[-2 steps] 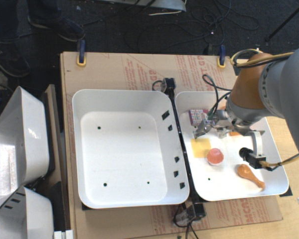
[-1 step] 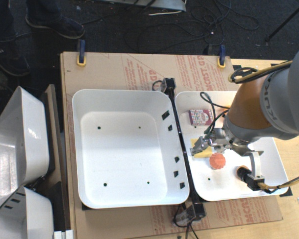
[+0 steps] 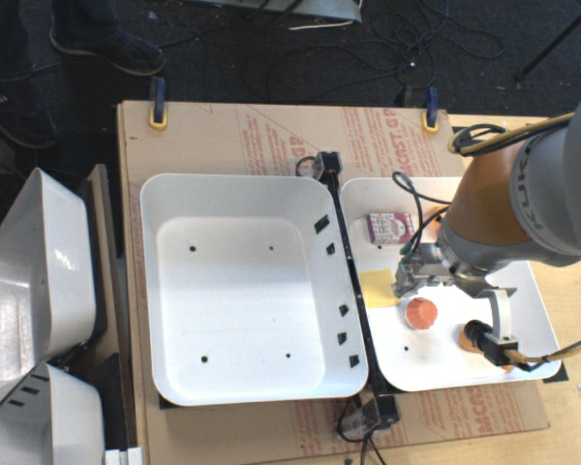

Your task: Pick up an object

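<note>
The grey arm (image 3: 508, 201) with its orange band reaches in from the right and hangs over the right bin (image 3: 421, 364). Its claw (image 3: 412, 277) points down near the bin's middle. From this slanted angle the claw's metal body hides its tips, so it cannot be told whether it is open or closed, and nothing can be seen gripped in it.

Three things lie in the right bin. A red-orange ball (image 3: 422, 313) sits just beside the claw, on the side nearer the camera - too close to tell whether they touch. A flat yellow pad (image 3: 375, 287) lies on the bin floor to the left of the claw, near the wall shared with the left bin (image 3: 232, 289), and its right edge runs in under the claw. A purple packet (image 3: 388, 226) rests toward the far end of the bin, apart from the ball and the pad.

Both bins stand side by side on the brown counter (image 3: 271, 134), and two clamps (image 3: 158, 109) grip the counter's far edge.
</note>
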Controlling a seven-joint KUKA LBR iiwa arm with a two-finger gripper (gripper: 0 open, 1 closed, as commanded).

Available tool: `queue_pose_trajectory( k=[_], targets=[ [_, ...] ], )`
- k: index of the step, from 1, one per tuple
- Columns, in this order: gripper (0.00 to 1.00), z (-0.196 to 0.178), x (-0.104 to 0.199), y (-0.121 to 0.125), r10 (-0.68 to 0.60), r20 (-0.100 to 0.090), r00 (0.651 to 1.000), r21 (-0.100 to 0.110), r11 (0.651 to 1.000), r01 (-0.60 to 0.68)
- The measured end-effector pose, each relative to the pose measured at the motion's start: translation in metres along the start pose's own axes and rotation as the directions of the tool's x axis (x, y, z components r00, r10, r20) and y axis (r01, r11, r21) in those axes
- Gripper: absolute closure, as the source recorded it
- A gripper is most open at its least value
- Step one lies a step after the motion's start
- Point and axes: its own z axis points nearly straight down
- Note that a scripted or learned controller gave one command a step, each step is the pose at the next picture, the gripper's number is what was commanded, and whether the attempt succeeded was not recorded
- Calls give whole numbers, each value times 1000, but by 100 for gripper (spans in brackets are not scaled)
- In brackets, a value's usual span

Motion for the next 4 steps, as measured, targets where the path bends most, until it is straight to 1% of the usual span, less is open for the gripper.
queue_pose_trajectory(
  k=[1, 2, 3, 4],
  targets=[
    [100, -95, 65, 29, -13, -2, 1000, -9, 1000, 13],
    [100, -154, 134, 60, -13, -2, 1000, -7, 1000, 13],
    [100, -282, 152, 44, -10, -2, 1000, -13, 1000, 10],
    [100, -266, 165, 110, -8, 1, 1000, 0, 1000, 8]
  ],
)
